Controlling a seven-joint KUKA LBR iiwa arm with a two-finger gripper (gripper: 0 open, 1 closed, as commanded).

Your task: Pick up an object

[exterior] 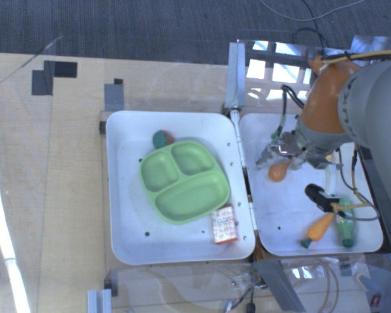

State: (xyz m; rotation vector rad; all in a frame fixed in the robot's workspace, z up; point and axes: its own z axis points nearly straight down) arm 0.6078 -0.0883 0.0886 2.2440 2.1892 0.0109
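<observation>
A small orange, pear-shaped object (279, 171) lies in the right bin, toward the upper left of that bin and right of the frame's centre. Its rounded end points lower left, and its narrower end runs up toward the gripper (285, 152) just above it.

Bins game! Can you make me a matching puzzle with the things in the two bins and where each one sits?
Things:
1. green tray
2. carrot
3. small box
4. orange lump

Places:
A. front of the right bin
B. right under the hand
C. middle of the left bin
D. left bin, front right corner

Pairs: 1-C, 2-A, 3-D, 4-B
</observation>
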